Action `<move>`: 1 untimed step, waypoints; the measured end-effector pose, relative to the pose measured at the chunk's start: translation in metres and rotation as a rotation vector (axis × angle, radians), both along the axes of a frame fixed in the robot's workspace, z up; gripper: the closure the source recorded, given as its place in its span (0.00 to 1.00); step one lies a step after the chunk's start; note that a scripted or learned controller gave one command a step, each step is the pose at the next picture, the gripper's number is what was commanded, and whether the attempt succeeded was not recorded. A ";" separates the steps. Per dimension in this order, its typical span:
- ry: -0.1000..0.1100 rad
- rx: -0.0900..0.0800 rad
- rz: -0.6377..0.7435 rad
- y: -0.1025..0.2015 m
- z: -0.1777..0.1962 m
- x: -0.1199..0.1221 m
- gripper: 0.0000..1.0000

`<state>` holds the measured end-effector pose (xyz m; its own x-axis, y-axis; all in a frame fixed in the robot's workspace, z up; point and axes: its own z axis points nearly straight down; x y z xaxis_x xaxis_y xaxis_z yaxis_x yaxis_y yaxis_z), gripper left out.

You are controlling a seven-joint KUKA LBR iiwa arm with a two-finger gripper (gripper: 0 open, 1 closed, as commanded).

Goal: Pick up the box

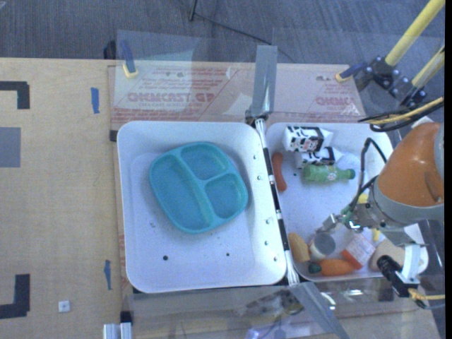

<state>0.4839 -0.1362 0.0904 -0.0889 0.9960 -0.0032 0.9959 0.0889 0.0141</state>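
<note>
Surface: a pale wooden surface (56, 210) with blue tape marks and black corner marks, carrying two shallow white bins side by side.
Left bin: the white plastic left bin (198, 260) with rounded corners, lying just beside the other bin along a shared middle edge.
Right bin: the white plastic right bin (304, 203), with a scatter of small things along its far and near ends.
Arm: the grey arm with an orange band (417, 168) reaches in from the right and hangs over the near right part of the right bin.
Plate: a teal plastic plate with three compartments (198, 186) lies flat in the middle of the left bin, turned at a slant.
Box: a white box with black cow-like patches (305, 142) lies at the far end of the right bin, well apart from the gripper.
Bottle: a green plastic bottle (326, 174) lies on its side just in front of the box, its cap pointing right.
Sausage: a red sausage-shaped toy (280, 171) lies along the right bin's left wall, near the box.
Carrot: an orange toy carrot (335, 267) lies at the near edge of the right bin.
Cup: a small grey round cup (323, 245) stands just behind the carrot, beside a yellow-brown roll-shaped toy (299, 246).
Gripper: the gripper (346, 221) is low over the right bin, near the cup; whether it is spread or pressed together cannot be told, and nothing is seen held in it.
</note>
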 end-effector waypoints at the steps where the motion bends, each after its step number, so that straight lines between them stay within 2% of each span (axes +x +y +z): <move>1: 0.013 0.002 -0.193 -0.052 0.180 0.020 0.00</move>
<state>0.5040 -0.1878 0.2700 0.1037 0.9946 -0.0010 0.9946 -0.1037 0.0010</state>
